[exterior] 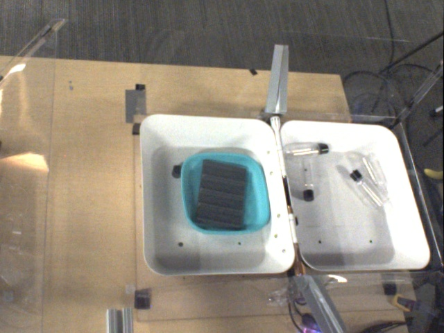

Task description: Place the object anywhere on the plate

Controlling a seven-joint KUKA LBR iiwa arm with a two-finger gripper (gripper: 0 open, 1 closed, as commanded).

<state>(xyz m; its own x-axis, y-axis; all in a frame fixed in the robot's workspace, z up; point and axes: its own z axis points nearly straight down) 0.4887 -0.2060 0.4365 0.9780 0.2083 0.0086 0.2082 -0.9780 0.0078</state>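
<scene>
Camera view from above, looking down at a slant on a pale wooden bench [69, 220]. At the far left the bench is bare, with a bright glare patch. Near the left bin's upper corner sits a small grey bracket [136, 103], and a small dark block [141, 297] sits below its lower corner.

The left bin [149, 186] is white and shallow. A teal plate [258, 200] with rounded corners lies in its middle. White floor shows on all sides of the plate, widest along the near edge. A tiny black piece [177, 171] touches the plate's left rim.

A dark grey ribbed block [222, 194] lies flat on the plate and covers most of its centre. Its long axis runs from the far side of the view to the near side, leaning slightly. Its ridges run across it. Teal rim shows on both of its sides.

A grey metal bar [278, 78] stands at the seam where the two bins touch.

The right bin [409, 207] holds clear vials with black caps. One vial [305, 148] lies crosswise near the far left corner. A second vial [307, 182] just below it points toward the viewer. A loose cluster [371, 179] lies diagonally near the middle. The near half of this bin's floor is open.

Dark cables [395, 68] trail across the floor beyond the bench's far right corner.
</scene>
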